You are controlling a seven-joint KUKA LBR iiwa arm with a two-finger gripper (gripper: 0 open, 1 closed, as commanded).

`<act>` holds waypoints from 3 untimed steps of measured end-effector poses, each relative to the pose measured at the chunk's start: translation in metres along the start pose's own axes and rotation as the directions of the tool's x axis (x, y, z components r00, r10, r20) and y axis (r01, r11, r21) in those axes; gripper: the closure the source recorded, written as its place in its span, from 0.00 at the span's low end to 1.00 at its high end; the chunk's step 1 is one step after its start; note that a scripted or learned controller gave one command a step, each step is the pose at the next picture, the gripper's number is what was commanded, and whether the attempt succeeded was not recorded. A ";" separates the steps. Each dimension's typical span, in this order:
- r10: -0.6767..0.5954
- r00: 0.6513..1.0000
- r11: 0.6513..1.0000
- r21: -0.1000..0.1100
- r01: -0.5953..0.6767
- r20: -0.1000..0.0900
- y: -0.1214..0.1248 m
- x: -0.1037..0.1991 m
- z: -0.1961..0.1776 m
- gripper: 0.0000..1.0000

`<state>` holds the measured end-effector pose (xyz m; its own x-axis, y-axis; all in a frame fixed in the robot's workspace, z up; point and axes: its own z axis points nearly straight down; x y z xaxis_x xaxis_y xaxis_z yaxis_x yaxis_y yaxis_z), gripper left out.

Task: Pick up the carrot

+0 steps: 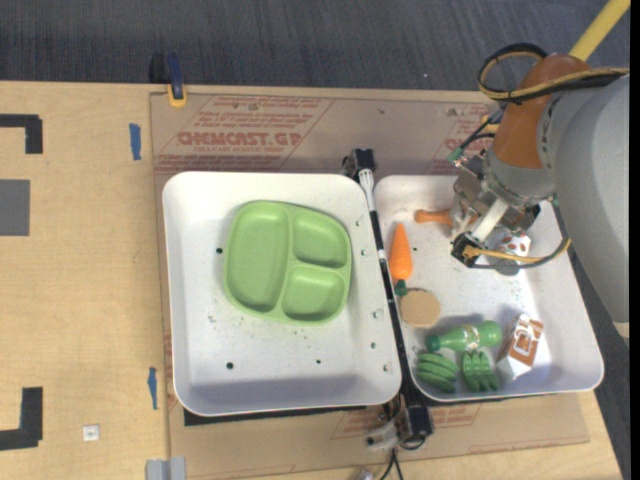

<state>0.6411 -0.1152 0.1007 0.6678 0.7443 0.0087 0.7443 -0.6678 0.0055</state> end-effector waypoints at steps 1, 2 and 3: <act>0.001 1.000 1.000 0.012 -0.001 0.007 -0.002 -0.002 0.002 0.00; 0.000 1.000 1.000 0.006 0.000 0.003 -0.001 -0.001 -0.009 1.00; 0.001 1.000 1.000 0.006 -0.001 0.003 -0.001 -0.001 -0.009 0.00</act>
